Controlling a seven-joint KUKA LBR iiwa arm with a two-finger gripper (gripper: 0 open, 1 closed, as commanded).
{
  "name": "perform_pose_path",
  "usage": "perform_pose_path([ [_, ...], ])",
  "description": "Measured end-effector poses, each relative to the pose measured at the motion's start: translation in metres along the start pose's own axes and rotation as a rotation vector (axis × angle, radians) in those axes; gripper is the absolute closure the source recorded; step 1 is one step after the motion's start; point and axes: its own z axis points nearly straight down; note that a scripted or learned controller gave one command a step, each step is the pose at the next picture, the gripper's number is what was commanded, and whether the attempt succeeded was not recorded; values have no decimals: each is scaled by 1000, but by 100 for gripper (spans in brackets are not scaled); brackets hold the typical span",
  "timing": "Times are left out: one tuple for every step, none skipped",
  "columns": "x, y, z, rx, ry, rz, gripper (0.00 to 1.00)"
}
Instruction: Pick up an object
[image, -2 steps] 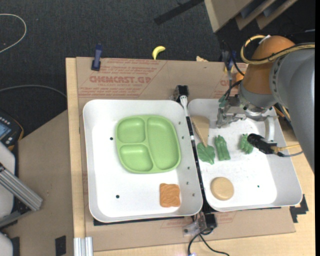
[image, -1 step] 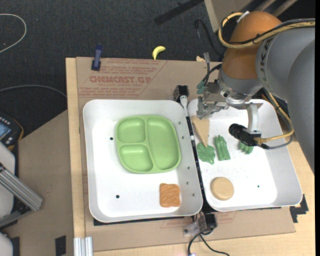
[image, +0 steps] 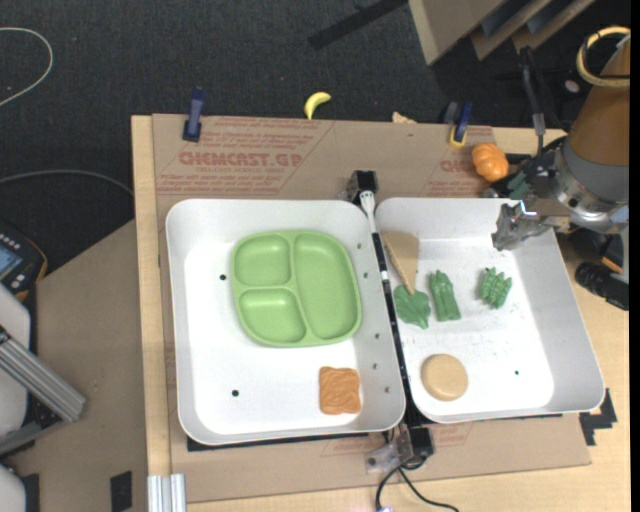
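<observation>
arm (image: 600, 150) reaching in, gripper (image: 510, 228) over right bin (image: 560, 330)

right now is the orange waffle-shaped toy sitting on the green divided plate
No, the orange waffle-shaped toy lies on the left white bin floor, apart from the green divided plate, nearer the bin's front edge.

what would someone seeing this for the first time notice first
The big green divided plate in the left bin catches the eye first, with an orange waffle-like piece below it near that bin's front edge. In the right bin sit three green toy vegetables in a row and a round tan cookie, while the arm's pincer hangs over that bin's far right corner.
</observation>
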Motion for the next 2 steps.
perform_pose_path([
  [81,11,-44,-1,7,-19,100],
  [147,-36,36,17,9,-16,100],
])
